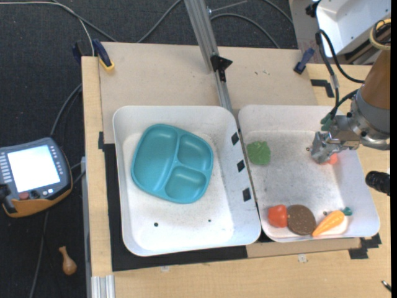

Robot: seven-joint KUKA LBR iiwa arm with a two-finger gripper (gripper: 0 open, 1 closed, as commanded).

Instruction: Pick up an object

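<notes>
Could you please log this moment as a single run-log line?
gripper: low at right bin's far right, over small red object | grasp: unconfirmed | carrot, brown disc, tomato: near edge | teal plate: left bin

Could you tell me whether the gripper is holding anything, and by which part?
Cannot be told: the grey two-finger gripper sits over a small red-orange object, hiding any hold.

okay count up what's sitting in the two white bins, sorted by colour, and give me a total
Teal: 1, the divided plate
Green: 1, the leafy piece
Red: 1, the tomato
Brown: 1, the round patty
Orange: 1, the carrot
Total: 5, plus a reddish bit under the gripper, unclear.
</notes>
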